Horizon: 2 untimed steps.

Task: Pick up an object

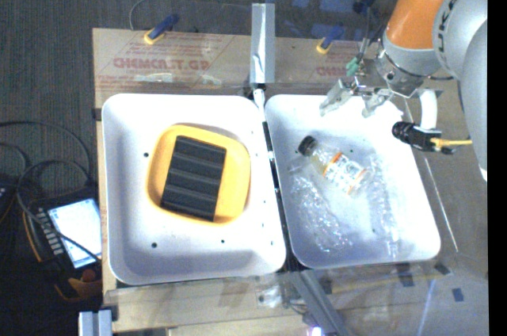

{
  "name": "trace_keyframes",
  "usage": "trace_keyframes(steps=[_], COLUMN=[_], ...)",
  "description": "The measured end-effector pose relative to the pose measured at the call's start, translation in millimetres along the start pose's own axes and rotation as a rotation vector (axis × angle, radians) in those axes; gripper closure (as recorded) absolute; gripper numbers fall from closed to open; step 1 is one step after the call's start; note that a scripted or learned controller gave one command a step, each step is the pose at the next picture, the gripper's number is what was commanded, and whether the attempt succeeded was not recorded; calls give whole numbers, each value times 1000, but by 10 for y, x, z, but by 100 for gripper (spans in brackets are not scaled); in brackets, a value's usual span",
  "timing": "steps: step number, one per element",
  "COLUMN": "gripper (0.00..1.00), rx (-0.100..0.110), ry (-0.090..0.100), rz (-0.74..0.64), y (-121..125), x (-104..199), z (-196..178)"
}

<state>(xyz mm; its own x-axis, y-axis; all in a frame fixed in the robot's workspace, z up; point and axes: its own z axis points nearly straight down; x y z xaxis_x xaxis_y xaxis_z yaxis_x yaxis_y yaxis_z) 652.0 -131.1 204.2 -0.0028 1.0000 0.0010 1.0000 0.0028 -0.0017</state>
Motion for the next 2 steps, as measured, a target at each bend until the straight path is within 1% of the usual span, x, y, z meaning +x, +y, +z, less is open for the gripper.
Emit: trace_keyframes(steps=[1,2], gripper=[0,0], rx=[-1,-17], ry=[-1,-7], rz=[64,-45], y=[-336,-655], x=[-175,299], z=[1104,1125])
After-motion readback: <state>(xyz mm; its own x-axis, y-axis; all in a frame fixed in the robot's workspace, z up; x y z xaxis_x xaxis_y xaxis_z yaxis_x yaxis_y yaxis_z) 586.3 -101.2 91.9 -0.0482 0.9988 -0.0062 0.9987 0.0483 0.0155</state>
